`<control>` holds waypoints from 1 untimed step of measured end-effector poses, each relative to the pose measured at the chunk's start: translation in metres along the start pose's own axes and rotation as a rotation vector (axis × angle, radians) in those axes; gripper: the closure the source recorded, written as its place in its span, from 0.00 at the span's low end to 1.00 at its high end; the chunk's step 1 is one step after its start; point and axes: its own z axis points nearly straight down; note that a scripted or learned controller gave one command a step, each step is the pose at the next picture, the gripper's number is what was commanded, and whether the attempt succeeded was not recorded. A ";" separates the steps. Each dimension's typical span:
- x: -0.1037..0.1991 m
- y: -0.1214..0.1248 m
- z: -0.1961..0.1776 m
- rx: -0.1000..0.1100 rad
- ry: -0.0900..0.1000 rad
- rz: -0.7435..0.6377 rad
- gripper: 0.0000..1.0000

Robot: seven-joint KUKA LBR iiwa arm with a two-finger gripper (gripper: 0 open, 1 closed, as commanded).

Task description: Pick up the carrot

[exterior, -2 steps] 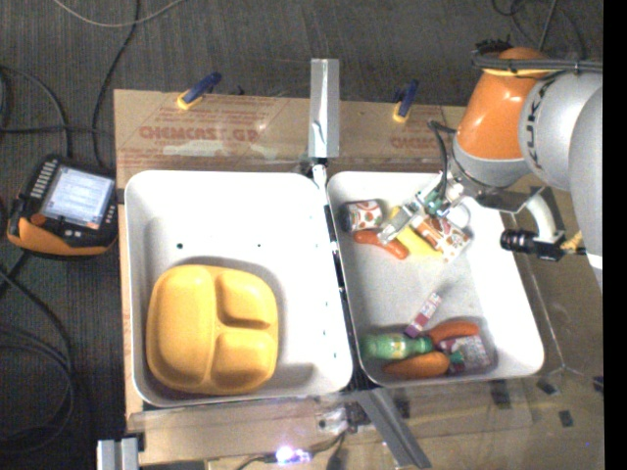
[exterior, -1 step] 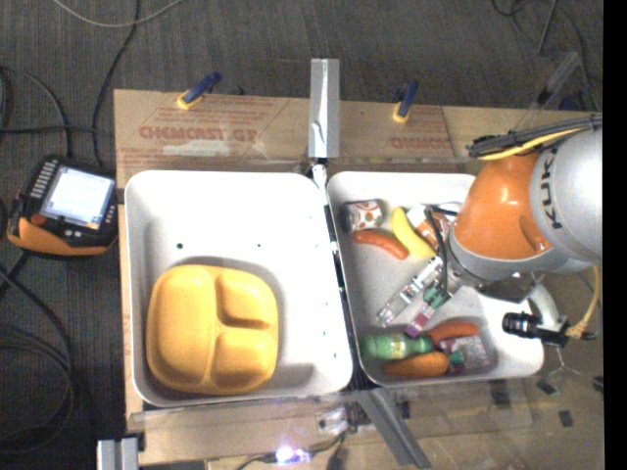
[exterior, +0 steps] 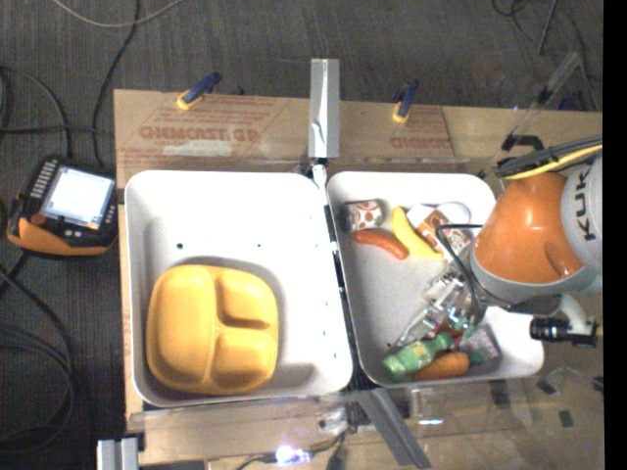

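I see the carrot (exterior: 443, 365) lying at the near edge of the right bin (exterior: 372, 306), just below the gripper (exterior: 443, 311) and not between its fingers. A green vegetable (exterior: 409, 358) lies touching the carrot on the side away from the arm, also just under the fingertips. The gripper itself hangs low over this pile, but the metal parts are blurred together with the objects, so I cannot tell if the fingers are spread or closed. Beyond the fingers, farther in the same bin, lie a red sausage (exterior: 382, 244) and a yellow banana (exterior: 409, 233), touching each other. Far to the side of the fingers, the left bin (exterior: 176, 199) holds a yellow divided plate (exterior: 212, 329).
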 end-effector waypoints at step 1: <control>-0.011 -0.012 0.000 -0.003 -0.003 -0.069 0.00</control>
